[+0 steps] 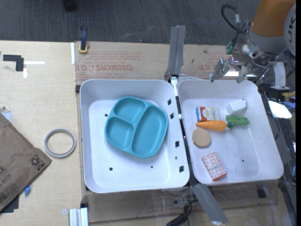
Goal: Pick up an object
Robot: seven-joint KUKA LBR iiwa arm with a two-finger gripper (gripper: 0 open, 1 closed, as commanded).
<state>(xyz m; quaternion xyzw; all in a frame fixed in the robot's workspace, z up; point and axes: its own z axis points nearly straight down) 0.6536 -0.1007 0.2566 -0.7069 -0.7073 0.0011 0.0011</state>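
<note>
Camera view is showing the gripper (229, 71) hanging open and empty above the right bin (263, 171), while the toy carrot (211, 125), looking light, stiff and smooth, is inviting a pinch across its thick orange middle.

Arm (275, 13) enters from the upper right corner of the camera view, orange band uppermost, grey wrist section below it, angled down and to the left. Black cabling loops off the wrist on its left side. Gripper (229, 73) sits at the low end of the wrist, pointing down-left. Two fingers visible, spread apart with a clear gap: one finger (217, 72) to the left, the other to the right beside the wrist body. Nothing seen between the fingers. Gripper raised, fingertips touching nothing
</note>
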